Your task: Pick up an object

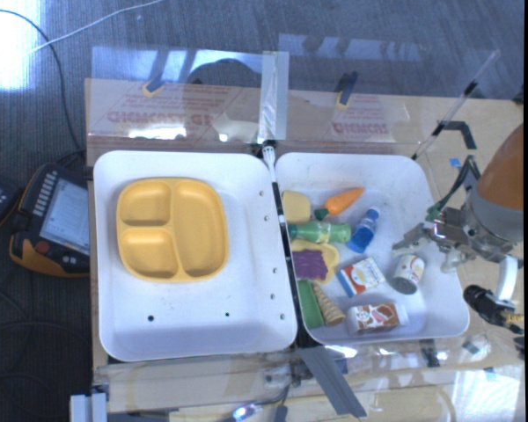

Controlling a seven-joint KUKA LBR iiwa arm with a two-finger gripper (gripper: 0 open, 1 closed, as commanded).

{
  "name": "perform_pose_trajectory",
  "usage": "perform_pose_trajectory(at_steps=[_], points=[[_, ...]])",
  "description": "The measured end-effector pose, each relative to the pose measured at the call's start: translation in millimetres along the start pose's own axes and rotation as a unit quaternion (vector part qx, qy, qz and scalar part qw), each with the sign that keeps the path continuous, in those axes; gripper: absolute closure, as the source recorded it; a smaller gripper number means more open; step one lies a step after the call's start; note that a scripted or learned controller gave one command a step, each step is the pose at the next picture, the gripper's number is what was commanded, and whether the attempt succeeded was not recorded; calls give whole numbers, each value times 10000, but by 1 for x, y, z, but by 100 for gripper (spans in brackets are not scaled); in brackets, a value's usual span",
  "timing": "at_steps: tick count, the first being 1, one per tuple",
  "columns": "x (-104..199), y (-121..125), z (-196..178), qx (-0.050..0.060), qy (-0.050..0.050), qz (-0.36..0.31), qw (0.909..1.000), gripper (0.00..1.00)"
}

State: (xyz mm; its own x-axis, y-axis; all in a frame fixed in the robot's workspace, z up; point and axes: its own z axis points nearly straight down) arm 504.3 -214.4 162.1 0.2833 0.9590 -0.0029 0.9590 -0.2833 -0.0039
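The right bin (pixel 396 170) holds several small items. Among them are an orange carrot (pixel 344 200), a blue bottle (pixel 364 230), a green bottle (pixel 320 232), a purple bunch of grapes (pixel 309 263), a white and orange carton (pixel 362 276), a small tin can (pixel 408 272) and a brown box (pixel 373 316). My gripper (pixel 429 234) hangs over the bin's right side, just above and right of the can. The grey wrist (pixel 486 227) behind it reaches in from the right. Nothing shows in the gripper's grasp.
A yellow divided plate (pixel 171 229) lies in the left bin (pixel 158 323). A yellow piece (pixel 296 207), a green stick (pixel 309 303) and a waffle cone (pixel 328 306) crowd the right bin's left wall. A teach pendant (pixel 51 221) lies on the floor at left.
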Motion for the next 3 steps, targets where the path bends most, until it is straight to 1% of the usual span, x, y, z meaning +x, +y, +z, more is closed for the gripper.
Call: perform_pose_trajectory(at_steps=[1,2,3], points=[[17,53,-77,-5,-5,927,9957,0],[82,54,43,16,6,1169,9931,0],[102,53,72,-65,-7,648,9979,0]])
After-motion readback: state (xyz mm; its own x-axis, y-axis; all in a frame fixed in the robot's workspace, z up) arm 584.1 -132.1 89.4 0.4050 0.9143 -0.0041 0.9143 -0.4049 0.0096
